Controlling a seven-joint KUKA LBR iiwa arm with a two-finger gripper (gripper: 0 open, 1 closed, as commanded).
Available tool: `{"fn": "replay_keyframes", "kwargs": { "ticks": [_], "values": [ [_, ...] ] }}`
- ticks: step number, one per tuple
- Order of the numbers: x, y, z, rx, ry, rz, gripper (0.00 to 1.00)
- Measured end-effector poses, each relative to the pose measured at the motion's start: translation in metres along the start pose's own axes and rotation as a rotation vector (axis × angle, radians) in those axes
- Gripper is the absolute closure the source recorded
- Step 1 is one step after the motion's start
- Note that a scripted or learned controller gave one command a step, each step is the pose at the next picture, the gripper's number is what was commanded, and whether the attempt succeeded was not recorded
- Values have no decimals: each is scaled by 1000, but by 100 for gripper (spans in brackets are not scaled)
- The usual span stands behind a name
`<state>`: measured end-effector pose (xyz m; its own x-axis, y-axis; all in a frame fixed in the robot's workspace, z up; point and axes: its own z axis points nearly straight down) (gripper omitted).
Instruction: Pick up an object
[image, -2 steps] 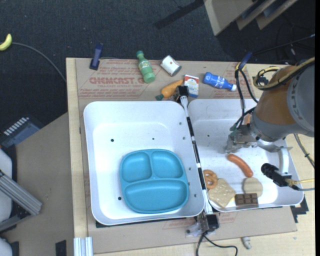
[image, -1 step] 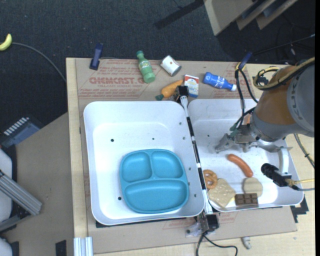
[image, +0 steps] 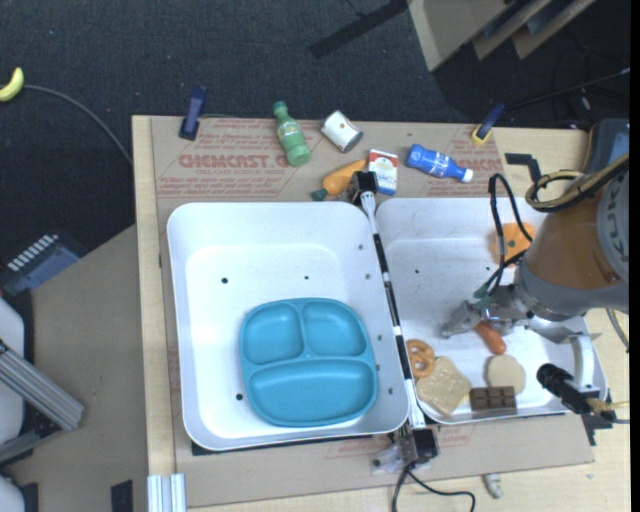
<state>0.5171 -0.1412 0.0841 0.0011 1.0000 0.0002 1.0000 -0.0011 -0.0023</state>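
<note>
Bench with two white bins; left bin (image: 200, 250) holds a blue divided plate (image: 308, 362). In the right bin (image: 430, 240), the gripper (image: 470, 318) sits beside an orange piece (image: 493, 338), finger state indiscernible.

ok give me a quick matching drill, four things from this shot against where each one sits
Things:
1. blue tray
2. pretzel
3. green bottle
4. chocolate bar

Places:
A. on the bench behind the bins
B. in the left bin
C. right bin, near front edge
D. right bin, by the divider between bins

Pairs: 1-B, 2-D, 3-A, 4-C
</note>
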Motion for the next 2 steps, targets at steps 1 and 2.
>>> {"fn": "replay_keyframes", "kwargs": {
  "ticks": [1, 2],
  "values": [
    [0, 1, -10, -2, 0, 0, 100],
    [73, 1, -101, -4, 1, -3, 100]
  ]
}}
